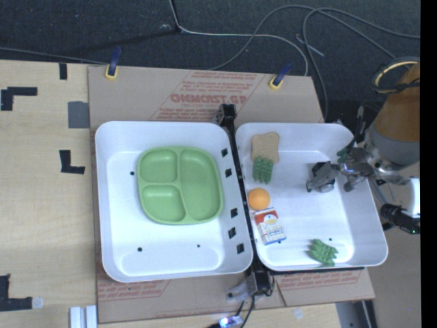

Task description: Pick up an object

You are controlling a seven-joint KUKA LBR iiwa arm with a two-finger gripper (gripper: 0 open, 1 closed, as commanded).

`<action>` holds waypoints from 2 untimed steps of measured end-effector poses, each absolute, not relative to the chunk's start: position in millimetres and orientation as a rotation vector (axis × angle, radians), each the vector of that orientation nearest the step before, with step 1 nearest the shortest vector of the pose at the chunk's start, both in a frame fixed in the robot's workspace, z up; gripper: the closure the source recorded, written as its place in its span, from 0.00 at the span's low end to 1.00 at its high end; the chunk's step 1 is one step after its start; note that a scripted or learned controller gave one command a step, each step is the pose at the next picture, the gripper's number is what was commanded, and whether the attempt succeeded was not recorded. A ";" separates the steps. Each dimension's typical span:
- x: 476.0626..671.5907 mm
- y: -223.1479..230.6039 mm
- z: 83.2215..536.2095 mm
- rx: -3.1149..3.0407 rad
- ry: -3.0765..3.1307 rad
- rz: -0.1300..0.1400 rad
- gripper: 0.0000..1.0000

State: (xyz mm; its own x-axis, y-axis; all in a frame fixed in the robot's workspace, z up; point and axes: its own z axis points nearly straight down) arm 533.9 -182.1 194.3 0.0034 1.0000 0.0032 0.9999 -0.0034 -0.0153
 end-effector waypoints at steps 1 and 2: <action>537.2 -181.6 202.1 -2.219 -2.222 0.002 0.00; 535.2 -178.4 137.6 -2.217 -2.218 0.007 0.00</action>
